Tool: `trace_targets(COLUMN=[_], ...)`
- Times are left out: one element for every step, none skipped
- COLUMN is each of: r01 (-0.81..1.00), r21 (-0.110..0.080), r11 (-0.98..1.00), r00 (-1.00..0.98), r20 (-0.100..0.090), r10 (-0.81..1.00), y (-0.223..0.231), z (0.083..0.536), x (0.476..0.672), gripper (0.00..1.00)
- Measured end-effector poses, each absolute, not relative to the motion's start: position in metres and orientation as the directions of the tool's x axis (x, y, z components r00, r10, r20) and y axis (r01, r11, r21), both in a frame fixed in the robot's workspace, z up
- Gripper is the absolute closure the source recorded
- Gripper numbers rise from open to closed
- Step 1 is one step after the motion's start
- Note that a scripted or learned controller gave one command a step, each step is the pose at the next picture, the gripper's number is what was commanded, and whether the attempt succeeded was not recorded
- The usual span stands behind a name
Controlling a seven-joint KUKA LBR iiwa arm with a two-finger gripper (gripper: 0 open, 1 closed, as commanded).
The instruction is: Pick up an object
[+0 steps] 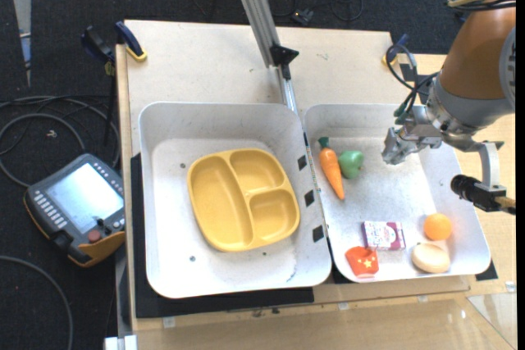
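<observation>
My gripper [395,150] hangs over the back part of the right bin [459,176], just right of a green round object [351,162] and an orange carrot [331,170]. Nothing shows between its fingers. Toward the bin's front lie a small pink and white box [383,235], a red object [362,261], an orange ball [438,226] and a pale cream rounded object [431,257].
The left bin [164,201] holds a yellow divided tray [244,197]. A slanted metal pole [257,4] rises from the divider between the bins. A teach pendant [78,209] lies on the floor at the left.
</observation>
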State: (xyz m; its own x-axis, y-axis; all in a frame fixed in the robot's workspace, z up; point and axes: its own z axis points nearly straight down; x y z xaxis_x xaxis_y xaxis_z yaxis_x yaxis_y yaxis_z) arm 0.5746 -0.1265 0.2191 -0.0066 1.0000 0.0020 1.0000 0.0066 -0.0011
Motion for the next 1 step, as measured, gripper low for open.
trace_targets(r01=[1.000], r21=[-0.003], r11=[0.007], r00=[-0.007], r20=[0.002], r10=[1.000], y=[-0.0817], z=[0.2134], x=[0.5591], gripper=[1.00])
